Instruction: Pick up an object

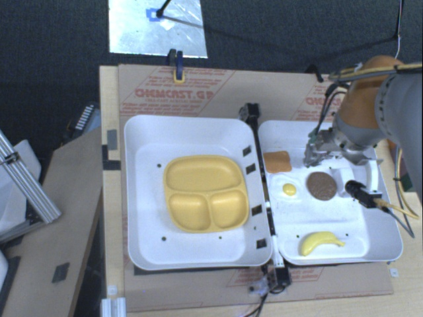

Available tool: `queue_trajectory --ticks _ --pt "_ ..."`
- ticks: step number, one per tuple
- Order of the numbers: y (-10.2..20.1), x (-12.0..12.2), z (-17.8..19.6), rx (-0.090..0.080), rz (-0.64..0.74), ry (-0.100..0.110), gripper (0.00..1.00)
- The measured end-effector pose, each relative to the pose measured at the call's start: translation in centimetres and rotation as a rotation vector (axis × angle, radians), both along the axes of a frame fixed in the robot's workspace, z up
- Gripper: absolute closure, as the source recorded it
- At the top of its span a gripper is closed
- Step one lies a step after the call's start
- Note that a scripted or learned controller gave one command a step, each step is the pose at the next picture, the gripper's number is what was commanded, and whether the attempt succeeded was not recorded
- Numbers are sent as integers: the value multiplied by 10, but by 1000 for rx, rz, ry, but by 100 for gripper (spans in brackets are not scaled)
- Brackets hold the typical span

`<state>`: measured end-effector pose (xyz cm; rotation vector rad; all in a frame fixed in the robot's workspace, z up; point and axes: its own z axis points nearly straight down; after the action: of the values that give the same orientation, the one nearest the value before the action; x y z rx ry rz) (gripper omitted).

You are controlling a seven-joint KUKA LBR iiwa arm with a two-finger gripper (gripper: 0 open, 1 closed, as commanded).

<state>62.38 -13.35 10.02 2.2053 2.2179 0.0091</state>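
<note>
Two shallow white bins side by side, the grey arm's gripper (318, 154) low over the right one.

The left white bin (142, 177) holds a yellow plastic plate with three compartments (203, 193), lying flat near its middle. The right white bin (383, 240) holds four toy foods: a flat tan square like toast (277, 161) at its upper left, a round dark brown patty (322, 185) just below the gripper, a small yellow egg-like piece (289, 190) to the patty's left, and a yellow banana (320, 243) near the front wall. Whether the claw is apart or together cannot be told; nothing is visibly gripped.
</note>
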Motion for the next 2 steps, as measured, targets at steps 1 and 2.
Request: queue_trajectory --ticks 1,2 --pt "4 3 45 5 0 7 100" --pt "6 7 110 4 0 5 100"
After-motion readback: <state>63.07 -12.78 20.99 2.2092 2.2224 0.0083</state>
